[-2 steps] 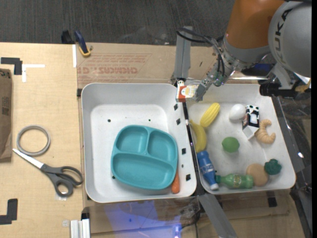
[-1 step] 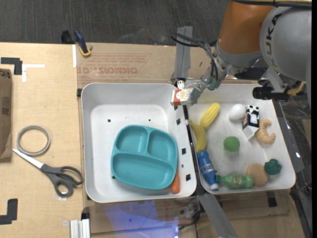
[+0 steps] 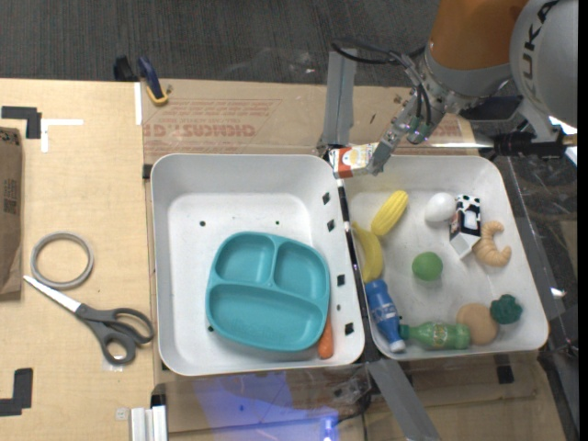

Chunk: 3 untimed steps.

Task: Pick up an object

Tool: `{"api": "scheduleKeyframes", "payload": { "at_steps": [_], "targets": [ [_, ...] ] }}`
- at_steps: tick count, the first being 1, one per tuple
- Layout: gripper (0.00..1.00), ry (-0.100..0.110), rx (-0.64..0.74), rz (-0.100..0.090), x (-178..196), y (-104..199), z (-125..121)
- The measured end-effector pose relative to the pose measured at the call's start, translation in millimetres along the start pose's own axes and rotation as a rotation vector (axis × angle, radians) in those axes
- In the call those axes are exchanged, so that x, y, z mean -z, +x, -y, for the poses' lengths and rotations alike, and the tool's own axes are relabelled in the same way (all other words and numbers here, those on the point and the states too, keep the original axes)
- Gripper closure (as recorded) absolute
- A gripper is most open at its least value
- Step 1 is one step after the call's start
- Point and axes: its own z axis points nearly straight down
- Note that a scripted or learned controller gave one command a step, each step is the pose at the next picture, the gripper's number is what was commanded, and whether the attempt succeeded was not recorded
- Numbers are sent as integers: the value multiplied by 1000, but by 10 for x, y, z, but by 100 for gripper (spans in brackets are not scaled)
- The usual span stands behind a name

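Note:
My gripper [image 3: 366, 160] hangs over the back rim where the two bins meet. It is shut on a small red and white pack [image 3: 347, 161], which sticks out to the left of the fingers [image 3: 380, 155]. The right bin [image 3: 514, 200] below holds a yellow corn cob [image 3: 390, 211], a banana [image 3: 370, 251], a white ball [image 3: 440, 209], a black and white box [image 3: 468, 217], a croissant [image 3: 493, 246], a green ball [image 3: 426, 266], a blue bottle [image 3: 382, 312], a green bottle [image 3: 436, 335], a tan roll [image 3: 476, 318] and broccoli [image 3: 505, 310].
The left bin [image 3: 184, 200] holds a teal divided plate [image 3: 268, 292] with an orange carrot [image 3: 325, 343] at its right edge. On the bench to the left lie scissors [image 3: 101, 320] and a tape roll [image 3: 62, 258]. A grey post [image 3: 339, 99] stands behind the bins.

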Motion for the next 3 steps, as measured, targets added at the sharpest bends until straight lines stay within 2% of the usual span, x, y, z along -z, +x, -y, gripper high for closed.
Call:
{"api": "scheduleKeyframes", "payload": {
  "at_steps": [1, 2, 3],
  "targets": [
    [100, 1, 148, -3, -64, 244, 224],
    [100, -1, 286, -1, 23, 234, -164],
    [100, 1, 135, -4, -184, 780, 327]
  ]
}}
